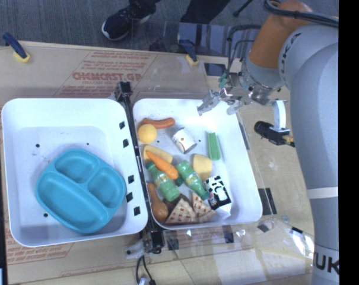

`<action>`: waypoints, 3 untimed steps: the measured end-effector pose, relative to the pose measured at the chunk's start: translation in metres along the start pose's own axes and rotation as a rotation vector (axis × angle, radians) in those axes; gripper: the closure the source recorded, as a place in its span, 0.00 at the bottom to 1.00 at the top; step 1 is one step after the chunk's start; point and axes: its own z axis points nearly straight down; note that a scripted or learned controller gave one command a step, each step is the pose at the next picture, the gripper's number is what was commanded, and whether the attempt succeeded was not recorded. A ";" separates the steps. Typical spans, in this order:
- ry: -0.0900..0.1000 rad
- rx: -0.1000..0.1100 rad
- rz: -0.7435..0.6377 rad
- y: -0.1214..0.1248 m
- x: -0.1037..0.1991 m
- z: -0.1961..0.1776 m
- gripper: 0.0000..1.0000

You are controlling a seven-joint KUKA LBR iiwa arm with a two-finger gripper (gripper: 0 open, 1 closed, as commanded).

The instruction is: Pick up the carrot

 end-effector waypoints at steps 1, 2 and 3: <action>0.003 0.005 -0.050 -0.036 0.072 0.110 0.00; 0.001 0.002 0.043 -0.073 0.109 0.108 0.00; 0.002 0.003 0.103 -0.153 0.110 0.109 0.00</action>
